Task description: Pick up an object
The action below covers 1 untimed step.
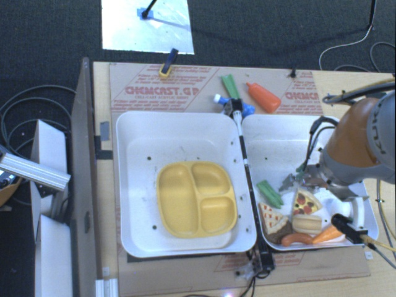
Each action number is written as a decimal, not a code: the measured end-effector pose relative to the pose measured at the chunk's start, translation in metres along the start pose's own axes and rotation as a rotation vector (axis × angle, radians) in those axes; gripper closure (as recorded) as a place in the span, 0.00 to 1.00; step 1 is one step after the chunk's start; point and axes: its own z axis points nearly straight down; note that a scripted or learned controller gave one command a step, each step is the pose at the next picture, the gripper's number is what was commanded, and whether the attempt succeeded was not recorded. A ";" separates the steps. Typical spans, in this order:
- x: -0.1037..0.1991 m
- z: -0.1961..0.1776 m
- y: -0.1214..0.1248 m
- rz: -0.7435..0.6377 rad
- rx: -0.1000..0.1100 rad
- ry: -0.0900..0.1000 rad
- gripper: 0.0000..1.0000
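Gripper (296, 179) lowered into the right bin (272, 135), its grip state not discernible, toy food clustered at the near edge, pizza slice (304, 203) just beside it, yellow divided tray (197, 198) placed in the left bin (142, 135)

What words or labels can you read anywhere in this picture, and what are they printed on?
"CHEMCAST G.P.", in red, on the brown protective sheet behind the left bin; the last letters are uncertain.
"CHEMCAST", partly readable, on the same sheet behind the right bin.
Smaller red print lines across the sheet: too blurred to read.
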 end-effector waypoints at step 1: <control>-0.075 -0.141 0.067 0.006 -0.017 -0.013 0.00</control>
